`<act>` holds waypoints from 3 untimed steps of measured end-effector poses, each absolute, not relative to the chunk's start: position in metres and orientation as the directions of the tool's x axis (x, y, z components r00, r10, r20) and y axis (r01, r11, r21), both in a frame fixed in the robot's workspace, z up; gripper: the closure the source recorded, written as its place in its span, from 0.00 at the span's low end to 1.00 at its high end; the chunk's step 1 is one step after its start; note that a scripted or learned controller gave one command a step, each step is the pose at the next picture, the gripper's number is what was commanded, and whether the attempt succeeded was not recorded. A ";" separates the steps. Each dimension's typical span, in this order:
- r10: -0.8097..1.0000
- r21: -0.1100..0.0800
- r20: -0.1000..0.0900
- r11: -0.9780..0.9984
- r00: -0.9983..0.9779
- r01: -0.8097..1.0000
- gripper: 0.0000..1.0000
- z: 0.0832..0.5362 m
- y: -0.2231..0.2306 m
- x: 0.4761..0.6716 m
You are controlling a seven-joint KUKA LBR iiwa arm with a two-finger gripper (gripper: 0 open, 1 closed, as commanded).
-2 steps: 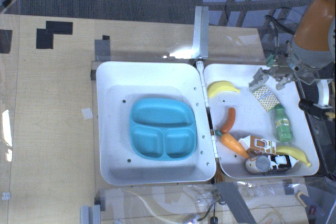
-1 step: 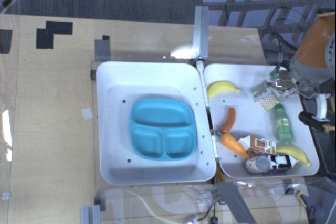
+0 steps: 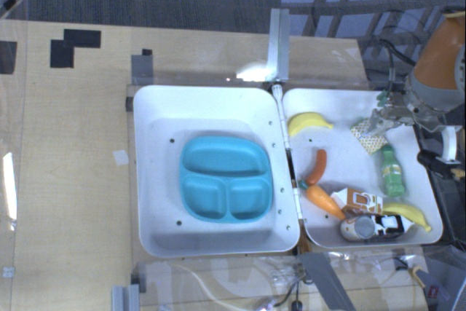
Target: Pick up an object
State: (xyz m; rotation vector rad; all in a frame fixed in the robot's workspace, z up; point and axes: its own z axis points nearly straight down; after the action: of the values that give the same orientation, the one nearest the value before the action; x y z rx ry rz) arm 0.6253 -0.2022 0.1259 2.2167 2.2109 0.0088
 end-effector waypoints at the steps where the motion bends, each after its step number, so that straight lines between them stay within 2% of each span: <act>1: 1.000 0.011 -0.004 -0.002 0.002 1.000 0.00 0.126 -0.202 0.625; 2: 0.996 0.027 -0.004 -0.090 0.090 0.996 0.00 0.097 -0.199 0.609; 3: 0.996 0.036 -0.009 -0.087 0.088 0.996 1.00 0.111 -0.200 0.612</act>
State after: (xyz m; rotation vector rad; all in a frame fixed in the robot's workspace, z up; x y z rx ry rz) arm 0.6116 -0.1998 0.1111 2.2920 2.0995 0.0275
